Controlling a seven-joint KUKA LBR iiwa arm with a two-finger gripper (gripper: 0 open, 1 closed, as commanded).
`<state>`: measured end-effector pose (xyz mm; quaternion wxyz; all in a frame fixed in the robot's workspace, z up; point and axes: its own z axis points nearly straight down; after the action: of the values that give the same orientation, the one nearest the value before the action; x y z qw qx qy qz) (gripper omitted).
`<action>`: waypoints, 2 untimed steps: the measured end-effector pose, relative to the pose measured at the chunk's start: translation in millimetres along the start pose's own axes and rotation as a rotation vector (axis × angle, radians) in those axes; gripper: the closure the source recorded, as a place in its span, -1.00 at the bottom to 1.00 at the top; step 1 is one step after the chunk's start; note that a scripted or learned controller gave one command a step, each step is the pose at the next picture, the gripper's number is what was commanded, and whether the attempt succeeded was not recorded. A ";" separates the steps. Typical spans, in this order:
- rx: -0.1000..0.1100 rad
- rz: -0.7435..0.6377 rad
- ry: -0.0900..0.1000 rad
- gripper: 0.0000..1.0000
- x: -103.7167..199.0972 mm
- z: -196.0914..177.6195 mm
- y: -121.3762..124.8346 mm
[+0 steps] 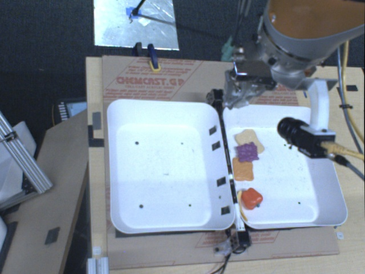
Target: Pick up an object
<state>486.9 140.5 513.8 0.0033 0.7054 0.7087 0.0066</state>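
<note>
Left bin (162, 110): its floor lies open, offering free passage across the whole of it.
Right bin (325, 201): room remains along its right and near stretches.
Obstacles: a tan piece (248, 137), purple piece (247, 151), orange square (243, 169) and red-orange object (251, 198) crowd the right bin's left wall in a line.
Overhead: the arm (296, 27) and a black cylinder (300, 135) hang above the right bin's far half.
Divider: black clips (221, 181) stud the shared rim.
</note>
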 end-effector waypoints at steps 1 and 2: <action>0.009 -0.005 -0.001 1.00 59.6 -22.6 -0.3; 0.014 -0.001 -0.004 1.00 75.2 -5.4 -0.2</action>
<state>486.3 215.7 519.5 0.0000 0.7050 0.7093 0.0001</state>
